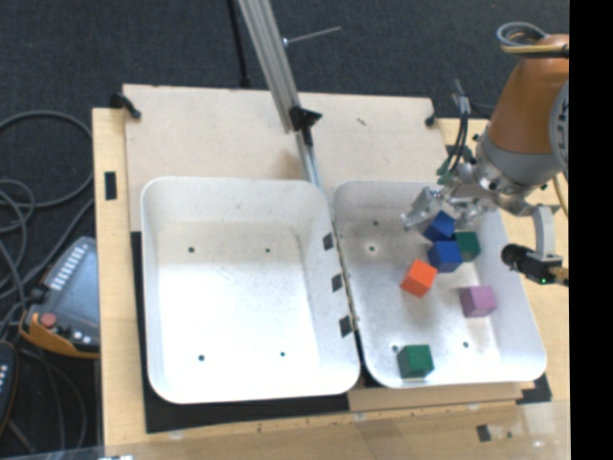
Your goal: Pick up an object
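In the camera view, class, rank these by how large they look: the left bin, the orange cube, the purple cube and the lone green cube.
1. Left bin, by far the largest.
2-4. Orange cube, purple cube and lone green cube look about alike; the green one sits nearer the camera, so I won't rank them.

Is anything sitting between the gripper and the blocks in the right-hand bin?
Nothing visible does. The gripper hangs over the right bin, right by the upper blue block; a second blue block and a green block crowd close beside it.
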Available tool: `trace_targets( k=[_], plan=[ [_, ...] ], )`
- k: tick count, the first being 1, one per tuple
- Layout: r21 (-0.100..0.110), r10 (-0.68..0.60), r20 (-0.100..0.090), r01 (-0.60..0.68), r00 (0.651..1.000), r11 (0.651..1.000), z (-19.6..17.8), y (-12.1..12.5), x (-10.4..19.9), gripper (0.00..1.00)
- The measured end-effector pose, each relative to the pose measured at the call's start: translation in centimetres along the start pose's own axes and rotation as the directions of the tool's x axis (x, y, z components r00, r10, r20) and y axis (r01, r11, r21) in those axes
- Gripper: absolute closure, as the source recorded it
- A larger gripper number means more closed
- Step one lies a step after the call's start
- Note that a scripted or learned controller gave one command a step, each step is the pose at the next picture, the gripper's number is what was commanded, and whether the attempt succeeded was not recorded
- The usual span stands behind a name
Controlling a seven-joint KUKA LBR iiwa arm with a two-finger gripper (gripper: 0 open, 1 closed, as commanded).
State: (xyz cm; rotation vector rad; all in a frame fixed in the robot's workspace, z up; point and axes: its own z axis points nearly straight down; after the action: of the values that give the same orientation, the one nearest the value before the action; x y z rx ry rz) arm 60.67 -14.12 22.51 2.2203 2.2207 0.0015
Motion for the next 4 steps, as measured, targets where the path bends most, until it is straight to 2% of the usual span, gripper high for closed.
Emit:
trace_targets(
  k=[1, 2, 3, 4],
  plan=[
    [0.011, 0.002, -0.001, -0.002, 1.000, 1.000, 9.7, -6.0, -0.2, 0.00],
    [-0.008, -0.002, 0.003, 0.002, 1.000, 1.000, 12.5, -2.5, 1.8, 0.00],
    [-0.011, 0.005, 0.003, -0.005, 1.000, 1.000, 11.4, -2.5, 1.6, 1.00],
    [-0.007, -0.007, -0.002, 0.007, 1.000, 1.000, 2.4, -4.2, 8.3, 1.00]
  ],
)
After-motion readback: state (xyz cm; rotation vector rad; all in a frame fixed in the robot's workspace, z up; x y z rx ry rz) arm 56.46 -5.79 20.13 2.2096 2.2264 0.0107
